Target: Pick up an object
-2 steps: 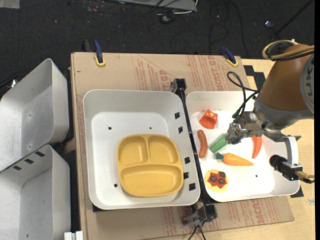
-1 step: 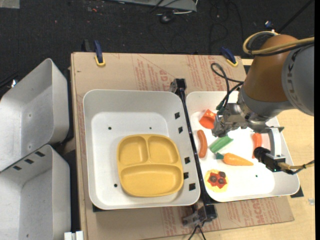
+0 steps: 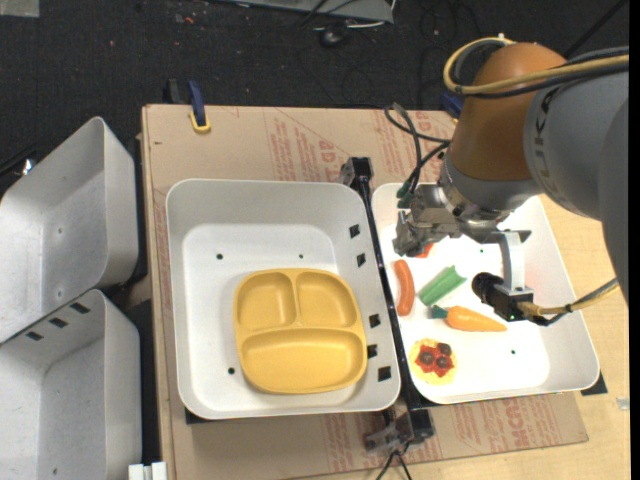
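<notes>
Jaws [image 3: 418, 236] hang low over right bin [image 3: 570, 368], near its upper left corner; spread or pressed together: cannot tell, wrist blocks view. Candidates lie just below: sausage [image 3: 404, 286], green block [image 3: 441, 286], carrot [image 3: 474, 318], flower-patterned piece [image 3: 435, 359]. Left bin [image 3: 185, 268] holds yellow tray [image 3: 298, 331]. Risk: items packed close, so descent may nudge neighbour or close on nothing; sausage near bin wall limits clearance.

I work in a robotics lab: my bench is a brown board [image 3: 280, 133] at the frame's centre carrying two white bins [image 3: 200, 208], loose black cables [image 3: 410, 133] run across its upper right, and a dark carpet floor [image 3: 90, 58] fills the top.
</notes>
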